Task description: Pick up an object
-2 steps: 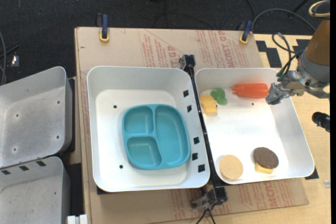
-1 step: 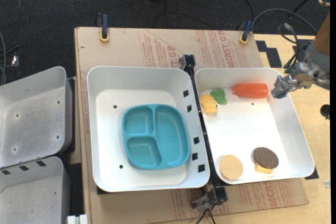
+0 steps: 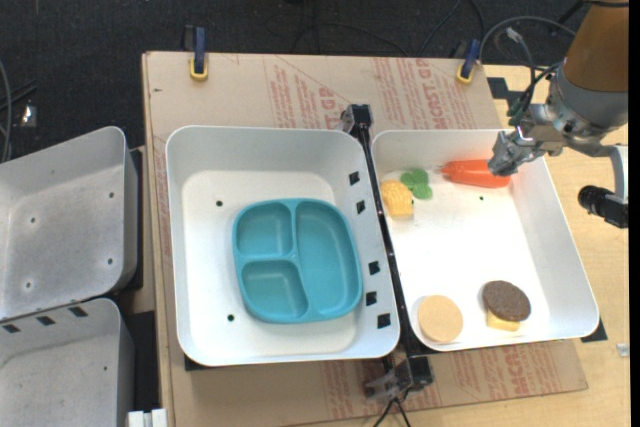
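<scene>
The right bin [image 3: 560, 245] holds an orange carrot [image 3: 470, 173] near its far wall, a green leafy piece [image 3: 416, 183], a yellow corn cob [image 3: 398, 199], a tan round cookie [image 3: 440, 318] and a brown-topped round piece [image 3: 506, 301]. My gripper [image 3: 508, 157] hangs at the carrot's right end, near the bin's far right corner, touching or just above it. Its dark fingers point down at that end.
The left bin [image 3: 200, 215] carries a teal divided plate [image 3: 296, 260]. Both bins rest on a cardboard sheet [image 3: 300, 85] clamped at the back. White lids [image 3: 60, 215] lie to the left. A black clip strip [image 3: 375, 215] runs between the bins.
</scene>
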Robot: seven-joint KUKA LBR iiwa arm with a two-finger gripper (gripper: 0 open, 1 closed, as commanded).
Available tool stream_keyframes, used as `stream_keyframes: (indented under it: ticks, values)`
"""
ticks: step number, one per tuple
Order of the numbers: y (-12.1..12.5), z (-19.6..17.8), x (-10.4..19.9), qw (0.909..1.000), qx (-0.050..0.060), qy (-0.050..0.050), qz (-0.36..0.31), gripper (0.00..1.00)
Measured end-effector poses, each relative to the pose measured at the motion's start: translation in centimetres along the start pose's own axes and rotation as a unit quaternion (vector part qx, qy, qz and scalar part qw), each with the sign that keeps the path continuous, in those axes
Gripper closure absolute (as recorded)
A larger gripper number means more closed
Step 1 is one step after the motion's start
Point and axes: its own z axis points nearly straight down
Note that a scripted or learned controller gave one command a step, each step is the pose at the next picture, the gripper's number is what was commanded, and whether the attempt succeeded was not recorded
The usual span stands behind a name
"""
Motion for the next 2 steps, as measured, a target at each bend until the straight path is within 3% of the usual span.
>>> stream_keyframes:
  ticks: [2]
  values:
    - [1.4,1.6,11.0,1.0,0.001,0.0,0.001,1.0]
